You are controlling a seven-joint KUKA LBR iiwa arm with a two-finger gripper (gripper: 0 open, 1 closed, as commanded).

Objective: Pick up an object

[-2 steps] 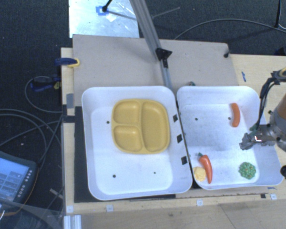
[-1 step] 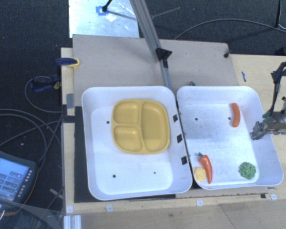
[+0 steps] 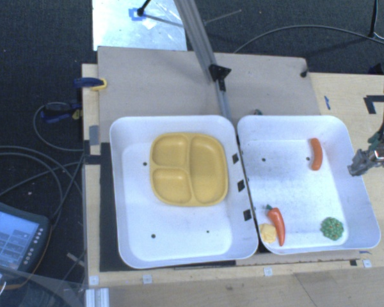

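My gripper (image 3: 366,161) sits at the far right of the view, just outside the right rim of the right bin (image 3: 355,171), roughly level w/ the sausage. It's small and blurry there, so I can't tell how wide my fingers are apart; nothing visible between them, as far as I can make out.

Taking the right bin as my landmark:
- Sausage (image 3: 315,153), orange-red, lies inside it near the upper right part, lengthwise along the bin, close to my gripper but apart from it w/ the bin rim between.
- Carrot (image 3: 277,223), orange-red w/ a small green top, lies in the lower left part, slightly tilted.
- A yellow lumpy thing (image 3: 268,233), prob. a corn piece or similar, sits just beside the carrot on its left, looks like touching it, near the bin's lower left corner.
- Broccoli (image 3: 332,228), green, sits in the lower right corner, well apart from the carrot.

Left of the right bin, side by side w/ it, is the left bin (image 3: 131,235). A yellow divided plate (image 3: 189,169) w/ three compartments rests in its upper middle.

A tablet-like controller (image 3: 13,235) lies on the dark floor far left of both bins, cables around it.
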